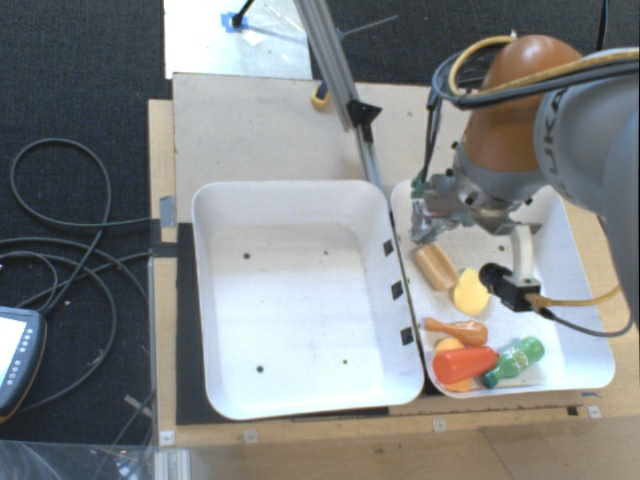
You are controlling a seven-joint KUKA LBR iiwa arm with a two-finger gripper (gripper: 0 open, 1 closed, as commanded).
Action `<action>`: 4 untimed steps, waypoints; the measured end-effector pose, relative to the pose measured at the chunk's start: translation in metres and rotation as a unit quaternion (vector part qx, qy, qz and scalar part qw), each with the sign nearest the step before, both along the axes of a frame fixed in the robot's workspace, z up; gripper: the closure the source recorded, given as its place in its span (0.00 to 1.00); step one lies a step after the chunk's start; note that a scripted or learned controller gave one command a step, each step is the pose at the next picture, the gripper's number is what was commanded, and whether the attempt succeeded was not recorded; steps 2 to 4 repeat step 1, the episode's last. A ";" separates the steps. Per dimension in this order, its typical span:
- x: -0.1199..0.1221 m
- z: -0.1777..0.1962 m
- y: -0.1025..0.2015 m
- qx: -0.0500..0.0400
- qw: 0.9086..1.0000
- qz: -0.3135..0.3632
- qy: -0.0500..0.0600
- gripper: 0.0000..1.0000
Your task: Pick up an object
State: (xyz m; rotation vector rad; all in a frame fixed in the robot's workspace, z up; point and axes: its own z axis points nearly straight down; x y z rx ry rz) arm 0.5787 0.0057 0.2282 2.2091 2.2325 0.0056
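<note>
In the right bin (585,363) lie a tan bread-roll shape (436,266), a yellow piece (470,293), an orange drumstick-like piece (458,329), a red-orange carrot shape (463,364) and a green bottle (514,360). My gripper (428,224) hangs low over the bin's far left part, just above the upper end of the tan roll. Nothing shows between its fingers from this angle. The wrist and orange band (520,98) hide part of the bin behind it.
The left bin (215,368) sits beside the right one, sharing a wall with black tabs (397,290). A grey tripod pole (335,58) slants down to the bins' far edge. Cables (60,228) lie on the dark floor at left.
</note>
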 end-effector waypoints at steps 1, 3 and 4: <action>0.007 -0.009 0.055 0.000 1.000 0.000 0.001 1.00; 0.007 -0.009 0.055 0.000 1.000 0.000 0.001 1.00; 0.007 -0.009 0.055 0.000 1.000 0.000 0.001 1.00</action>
